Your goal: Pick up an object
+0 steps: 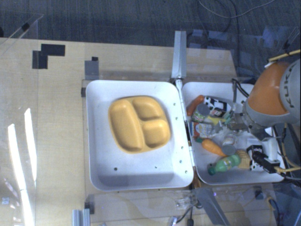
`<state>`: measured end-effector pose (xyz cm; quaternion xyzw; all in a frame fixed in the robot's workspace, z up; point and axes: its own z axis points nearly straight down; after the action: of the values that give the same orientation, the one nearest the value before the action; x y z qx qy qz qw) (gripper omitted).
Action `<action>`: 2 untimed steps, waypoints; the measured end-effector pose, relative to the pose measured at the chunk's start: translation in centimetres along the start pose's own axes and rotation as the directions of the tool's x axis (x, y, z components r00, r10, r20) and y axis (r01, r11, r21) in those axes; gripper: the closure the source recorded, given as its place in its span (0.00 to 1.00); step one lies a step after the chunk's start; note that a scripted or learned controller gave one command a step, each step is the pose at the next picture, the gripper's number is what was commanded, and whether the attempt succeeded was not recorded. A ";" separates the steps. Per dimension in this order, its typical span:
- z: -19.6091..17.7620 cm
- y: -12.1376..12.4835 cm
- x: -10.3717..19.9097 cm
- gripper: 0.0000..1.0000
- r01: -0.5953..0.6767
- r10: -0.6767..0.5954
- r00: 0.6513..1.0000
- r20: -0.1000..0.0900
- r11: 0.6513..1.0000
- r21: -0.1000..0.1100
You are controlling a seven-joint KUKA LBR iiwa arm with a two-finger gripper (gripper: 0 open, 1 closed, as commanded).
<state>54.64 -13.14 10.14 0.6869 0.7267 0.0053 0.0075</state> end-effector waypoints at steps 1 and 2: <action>-0.9 0.2 0.0 1.00 0.001 -0.001 1.000 0.000 1.000 -0.002; -0.9 0.2 0.0 0.00 0.001 -0.001 1.000 0.000 1.000 -0.002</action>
<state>54.81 -13.12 11.07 0.6867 0.7269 0.0062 0.0082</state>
